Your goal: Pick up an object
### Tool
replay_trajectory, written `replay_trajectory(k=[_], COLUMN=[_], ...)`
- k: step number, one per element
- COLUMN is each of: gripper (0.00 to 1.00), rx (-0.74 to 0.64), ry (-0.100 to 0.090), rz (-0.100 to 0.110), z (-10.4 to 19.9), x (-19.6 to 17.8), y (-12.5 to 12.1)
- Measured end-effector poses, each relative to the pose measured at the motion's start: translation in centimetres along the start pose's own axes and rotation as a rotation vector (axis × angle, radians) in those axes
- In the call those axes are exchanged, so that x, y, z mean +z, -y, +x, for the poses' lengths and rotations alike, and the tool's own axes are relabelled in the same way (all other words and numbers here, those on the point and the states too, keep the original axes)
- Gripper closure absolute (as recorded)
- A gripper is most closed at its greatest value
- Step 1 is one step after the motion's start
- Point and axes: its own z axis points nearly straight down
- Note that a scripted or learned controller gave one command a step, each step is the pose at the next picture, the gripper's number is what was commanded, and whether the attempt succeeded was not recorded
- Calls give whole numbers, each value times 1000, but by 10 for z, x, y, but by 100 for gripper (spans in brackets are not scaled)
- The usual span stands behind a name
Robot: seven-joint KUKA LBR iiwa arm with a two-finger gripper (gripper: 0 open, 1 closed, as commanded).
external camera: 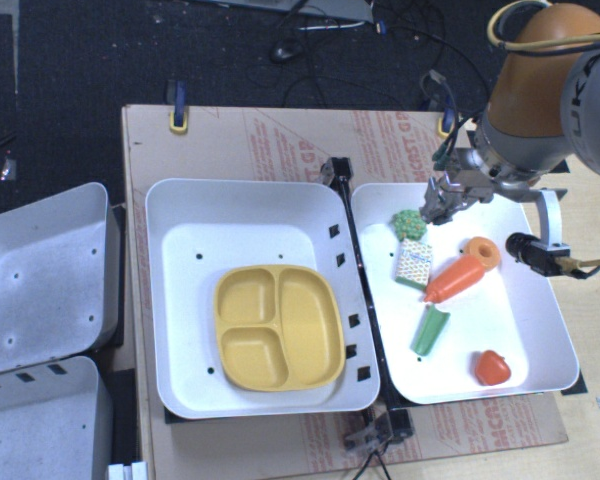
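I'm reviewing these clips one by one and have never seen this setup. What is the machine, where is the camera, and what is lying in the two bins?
One fixed camera looks down at a slant on a bench with two shallow white bins. The grey and orange machine at the right is a robot arm; its tool hangs over the far end of the right bin, just beside a green broccoli toy. I see nothing between its fingers, and whether they are open or shut is not clear.

The right bin also has a patterned white block, an orange carrot toy, a green cucumber-like piece and a small red piece. The left bin holds a yellow divided plate.
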Motion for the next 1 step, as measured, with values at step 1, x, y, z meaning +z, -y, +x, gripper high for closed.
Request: replay_trajectory(k=[1], gripper=[100], rx=[-1], ry=[-1], rz=[1], z=[46], x=[14], y=[19])
